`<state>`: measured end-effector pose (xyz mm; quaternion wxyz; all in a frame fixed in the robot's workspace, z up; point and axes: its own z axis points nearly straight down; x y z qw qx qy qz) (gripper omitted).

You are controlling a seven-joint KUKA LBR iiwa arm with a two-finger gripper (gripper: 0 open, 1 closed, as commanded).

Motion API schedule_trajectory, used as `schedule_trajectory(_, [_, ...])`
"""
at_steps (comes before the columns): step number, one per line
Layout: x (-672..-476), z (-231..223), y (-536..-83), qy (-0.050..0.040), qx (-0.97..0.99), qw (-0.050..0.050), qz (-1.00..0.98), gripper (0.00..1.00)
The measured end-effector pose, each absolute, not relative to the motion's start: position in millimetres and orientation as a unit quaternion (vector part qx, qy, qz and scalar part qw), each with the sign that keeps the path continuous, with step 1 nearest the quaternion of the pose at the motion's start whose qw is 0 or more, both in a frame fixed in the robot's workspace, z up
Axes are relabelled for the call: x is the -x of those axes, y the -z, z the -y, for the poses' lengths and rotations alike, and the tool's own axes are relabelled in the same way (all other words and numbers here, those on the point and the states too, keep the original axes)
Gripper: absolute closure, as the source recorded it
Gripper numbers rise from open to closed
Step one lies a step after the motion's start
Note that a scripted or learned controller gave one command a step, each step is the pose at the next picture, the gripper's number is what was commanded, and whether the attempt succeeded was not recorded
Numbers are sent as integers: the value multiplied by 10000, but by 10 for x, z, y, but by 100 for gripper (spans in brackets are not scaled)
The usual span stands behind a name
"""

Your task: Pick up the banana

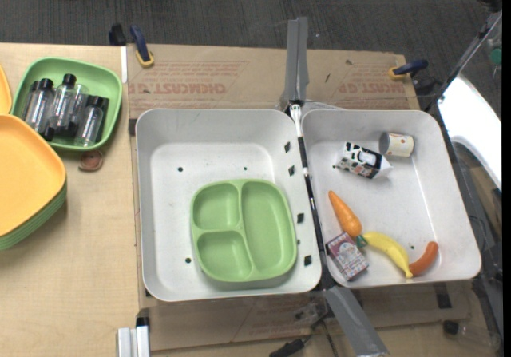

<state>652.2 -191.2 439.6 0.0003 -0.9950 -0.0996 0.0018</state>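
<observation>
Banana [389,250] lies in your right bin [447,188], near that bin's front edge and toward its front right corner, running slantwise. Just beside its left end you see the carrot [346,214], and at its right end the small orange sausage [424,258]. A patterned packet [347,258] sits at the front left corner of the same bin. Your left bin [160,188] carries the green divided plate [243,229]. You cannot tell the state of the end effector from this view.
</observation>
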Motion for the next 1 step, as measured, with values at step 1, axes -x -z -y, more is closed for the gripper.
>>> schedule_trajectory(1, [-6285, 1733, -2633, -28, 9940, 9, 1089, 100])
